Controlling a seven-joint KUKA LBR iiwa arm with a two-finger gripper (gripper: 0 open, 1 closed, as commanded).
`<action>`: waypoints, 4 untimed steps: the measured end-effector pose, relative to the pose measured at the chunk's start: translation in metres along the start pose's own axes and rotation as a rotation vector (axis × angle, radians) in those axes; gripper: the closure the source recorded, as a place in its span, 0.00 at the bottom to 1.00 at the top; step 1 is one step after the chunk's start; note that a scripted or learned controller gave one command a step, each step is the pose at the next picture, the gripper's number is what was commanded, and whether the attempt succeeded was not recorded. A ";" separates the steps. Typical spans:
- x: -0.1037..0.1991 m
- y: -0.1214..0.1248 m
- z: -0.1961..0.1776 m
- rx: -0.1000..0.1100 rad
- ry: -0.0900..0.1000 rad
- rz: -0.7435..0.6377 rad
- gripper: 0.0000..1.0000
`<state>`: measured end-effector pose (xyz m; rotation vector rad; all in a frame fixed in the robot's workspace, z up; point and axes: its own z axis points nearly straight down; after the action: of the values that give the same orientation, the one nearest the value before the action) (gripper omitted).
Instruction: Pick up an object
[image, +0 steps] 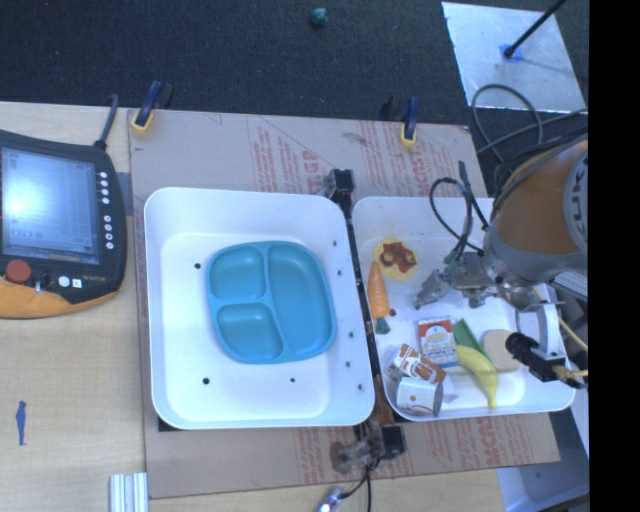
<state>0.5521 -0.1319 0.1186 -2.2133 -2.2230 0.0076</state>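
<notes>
My gripper (452, 284) hangs over the middle of the right bin (560, 402), on the grey arm with the orange band (535, 215) that comes in from the right. Nothing shows in its grasp. Left of it lie an orange carrot (378, 290) and a red and yellow toy (397, 256). Below it sit a small red and white carton (437, 341), a yellow banana (480, 372), a green piece (467, 333), a cream oval (499, 346) and two more small packs (416, 378) near the bin's front edge.
The left bin (175, 395) holds a blue divided plate (271, 300). A teach pendant (58, 225) lies on the bench at far left. Black cables (452, 205) loop above the gripper. Clamps (409, 118) hold the cardboard's back edge.
</notes>
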 end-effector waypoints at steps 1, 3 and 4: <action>-0.006 -0.039 0.028 -0.003 0.000 -0.001 0.00; 0.028 -0.069 0.028 -0.004 0.000 -0.001 0.00; 0.040 -0.075 0.027 -0.006 0.000 -0.002 0.00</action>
<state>0.4768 -0.0922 0.0918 -2.2147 -2.2278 0.0014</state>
